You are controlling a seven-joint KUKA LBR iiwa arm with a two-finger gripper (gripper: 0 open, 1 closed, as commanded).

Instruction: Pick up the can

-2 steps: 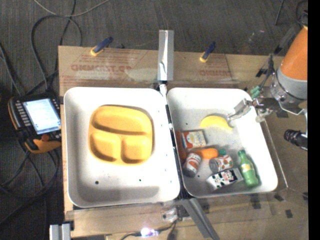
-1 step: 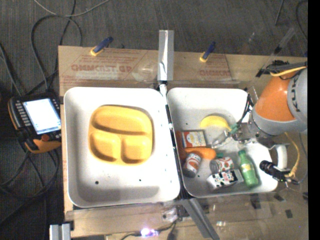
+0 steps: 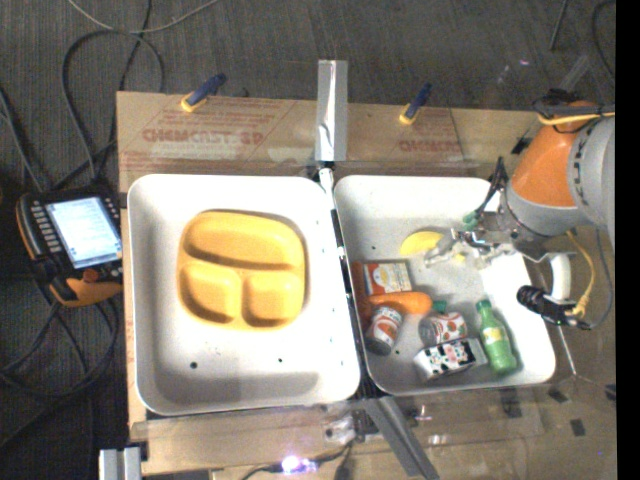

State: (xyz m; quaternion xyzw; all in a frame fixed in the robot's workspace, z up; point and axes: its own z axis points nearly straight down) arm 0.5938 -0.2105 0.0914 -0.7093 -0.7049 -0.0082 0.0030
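Note:
Two small cans lie in the right bin (image 3: 520, 368). One, with a red and white label (image 3: 383, 328), is near the bin's left wall, just below a carrot (image 3: 400, 303). The other (image 3: 443, 326) lies to its right, above a milk carton (image 3: 448, 358). My gripper (image 3: 452, 240) hangs over the upper middle of that bin, next to a yellow fruit (image 3: 420, 240). Its fingers are spread open with nothing between them. It is well above and apart from both cans.
A green bottle (image 3: 495, 336) lies at the right of the cans, and a small printed box (image 3: 385, 276) lies above the carrot. The left bin (image 3: 150, 368) holds a yellow divided tray (image 3: 243, 268). A tablet (image 3: 75, 230) sits off the bench's left side.

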